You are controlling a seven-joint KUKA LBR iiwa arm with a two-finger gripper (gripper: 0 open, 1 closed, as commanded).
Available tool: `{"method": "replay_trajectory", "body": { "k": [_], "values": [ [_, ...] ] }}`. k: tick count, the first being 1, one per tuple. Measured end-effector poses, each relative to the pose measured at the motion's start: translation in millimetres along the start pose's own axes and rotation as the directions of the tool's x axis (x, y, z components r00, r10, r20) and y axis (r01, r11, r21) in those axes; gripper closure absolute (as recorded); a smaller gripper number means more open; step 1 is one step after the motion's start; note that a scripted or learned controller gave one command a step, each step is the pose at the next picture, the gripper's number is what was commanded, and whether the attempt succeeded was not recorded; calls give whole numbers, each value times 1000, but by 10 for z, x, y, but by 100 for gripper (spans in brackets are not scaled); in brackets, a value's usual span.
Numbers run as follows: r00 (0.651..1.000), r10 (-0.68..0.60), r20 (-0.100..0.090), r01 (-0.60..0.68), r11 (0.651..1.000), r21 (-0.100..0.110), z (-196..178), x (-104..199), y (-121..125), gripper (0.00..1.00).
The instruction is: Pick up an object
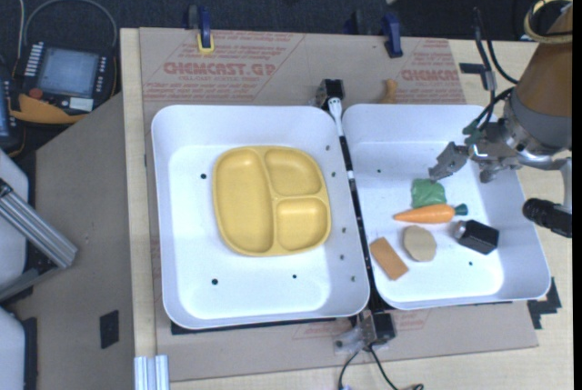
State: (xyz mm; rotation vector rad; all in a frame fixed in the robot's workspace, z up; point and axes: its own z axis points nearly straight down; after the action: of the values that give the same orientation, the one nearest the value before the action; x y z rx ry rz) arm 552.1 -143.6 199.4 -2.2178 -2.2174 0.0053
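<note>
My gripper (470,164) hangs over the back of the right bin (382,143), its two grey fingers spread apart, open, with nothing between them. Just below and left of it lies a green item (427,193). An orange carrot (425,215) lies in front of that, touching it. Nearer the front are a round tan piece (419,243), an orange-brown block (389,258) and a small black object (476,236). The left finger (446,163) is closest to the green item.
The left bin (182,261) holds a yellow divided plate (271,199). The arm with its orange band (550,84) comes in over the right bin's far right corner. A black part (547,215) sticks in at the right edge.
</note>
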Motion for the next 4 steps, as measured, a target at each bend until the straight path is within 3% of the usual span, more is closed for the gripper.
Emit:
{"method": "replay_trajectory", "body": {
  "k": [2,3,4],
  "values": [
    [1000,0,-1,0,1000,0,1151,70,-34,0],
    [1000,1,2,-1,1000,-7,1014,63,-20,100],
    [1000,-1,3,1,1000,-11,588,72,-8,100]
  ]
}}
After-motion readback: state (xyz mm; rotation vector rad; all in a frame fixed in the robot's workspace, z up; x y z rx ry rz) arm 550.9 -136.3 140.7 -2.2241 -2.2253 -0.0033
